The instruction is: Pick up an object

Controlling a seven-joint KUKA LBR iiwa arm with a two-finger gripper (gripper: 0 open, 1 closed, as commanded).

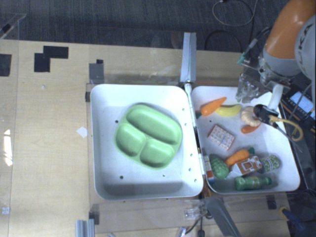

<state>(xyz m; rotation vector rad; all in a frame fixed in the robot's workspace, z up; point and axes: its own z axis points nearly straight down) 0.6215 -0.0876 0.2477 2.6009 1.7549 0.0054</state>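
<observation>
My gripper hangs over the far edge of the right bin, just above and to the right of a yellow banana. An orange carrot lies left of the banana. A beige rounded piece sits right of the banana, with a small orange-red piece below it. A checked cracker block lies mid-bin. Nearer the front are a second carrot, a green vegetable, a small carton, a can and a green bottle. Nothing shows in the gripper.
The left bin holds a green divided tray. A metal rail stands between the bins at the back. The arm's orange band and cables overhang the right bin's far right corner.
</observation>
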